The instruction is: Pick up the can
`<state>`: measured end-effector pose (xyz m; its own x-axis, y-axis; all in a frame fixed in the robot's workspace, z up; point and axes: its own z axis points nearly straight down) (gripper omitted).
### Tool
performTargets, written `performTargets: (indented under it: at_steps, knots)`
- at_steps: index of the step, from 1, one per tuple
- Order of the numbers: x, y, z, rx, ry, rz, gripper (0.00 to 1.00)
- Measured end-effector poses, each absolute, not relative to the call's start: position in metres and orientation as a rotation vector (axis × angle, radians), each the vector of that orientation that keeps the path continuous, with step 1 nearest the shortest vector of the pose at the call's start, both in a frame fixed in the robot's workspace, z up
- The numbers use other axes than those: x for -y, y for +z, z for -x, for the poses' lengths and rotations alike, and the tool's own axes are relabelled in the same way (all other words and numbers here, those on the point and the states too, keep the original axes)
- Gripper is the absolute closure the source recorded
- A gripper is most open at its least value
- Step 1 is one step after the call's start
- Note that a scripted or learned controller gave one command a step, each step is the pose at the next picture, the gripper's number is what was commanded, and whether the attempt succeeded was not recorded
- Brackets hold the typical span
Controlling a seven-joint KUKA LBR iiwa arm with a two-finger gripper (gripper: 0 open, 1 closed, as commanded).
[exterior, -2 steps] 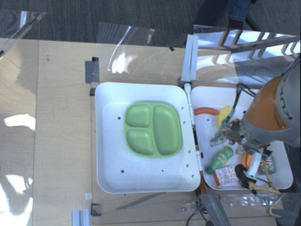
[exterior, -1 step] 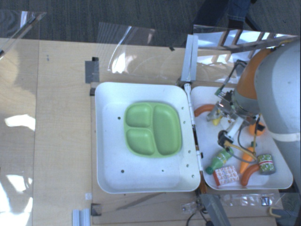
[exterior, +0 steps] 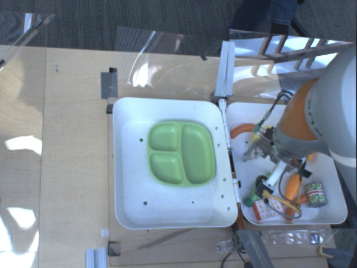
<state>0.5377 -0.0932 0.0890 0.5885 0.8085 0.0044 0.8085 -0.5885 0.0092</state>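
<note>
Arm (exterior: 337, 108) reaches in from the right, orange band (exterior: 298, 121) above the wrist, over the right bin (exterior: 241, 111).

Hand (exterior: 252, 152) is over the left half of that bin, close to the wall it shares with the left bin (exterior: 120, 166). How far open it is: cannot tell, since the metal parts run together from this slant. Nothing is seen held in it. Whether it touches the bin floor cannot be told either.

Just beyond the hand lies a curved orange piece (exterior: 241, 130), near it but apart.

Can (exterior: 315, 195) is in the right bin's near right corner, with a green and red label and a pale top (upright or tipped, cannot tell). It is well apart from the hand. A carrot (exterior: 292, 187) lies just beside it on the hand's side, slanting toward the near rim.

A red box (exterior: 262, 209) sits against the near rim, nearer the hand than the can.

The left bin holds a green divided plate (exterior: 183, 152), roughly central, three compartments.

Both bins rest on a pale wood surface (exterior: 67, 149).
</note>
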Motion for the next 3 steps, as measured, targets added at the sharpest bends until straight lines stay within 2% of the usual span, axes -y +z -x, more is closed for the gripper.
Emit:
performTargets:
  at_steps: [1, 2, 3]
  knots:
    - [0.142, 0.088, -0.563, -0.761, 0.013, -3.041, 0.0]
    - [0.099, 0.089, -0.492, -0.581, 0.019, -3.084, 0.0]
    - [0.205, 0.301, -0.563, -0.546, 0.01, -3.088, 0.0]
